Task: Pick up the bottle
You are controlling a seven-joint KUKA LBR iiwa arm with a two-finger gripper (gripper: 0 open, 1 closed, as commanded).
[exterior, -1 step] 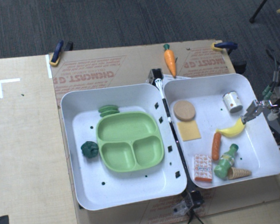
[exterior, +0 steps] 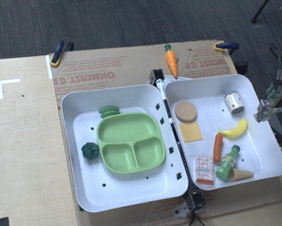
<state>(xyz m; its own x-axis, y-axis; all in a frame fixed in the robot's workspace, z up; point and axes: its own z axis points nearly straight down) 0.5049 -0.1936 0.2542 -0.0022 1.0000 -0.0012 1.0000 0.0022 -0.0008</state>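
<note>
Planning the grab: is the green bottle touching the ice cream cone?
Touching. The camera view shows the bottle lying tilted in the right bin, its base pressed against the cone, no white floor between them.

Your grey metal two-finger gripper [exterior: 263, 112] sits at the far right of the view, its tip pointing left and slightly down. You can see only a short stretch of the wrist behind it, rising up and to the right toward the frame's edge.
</note>
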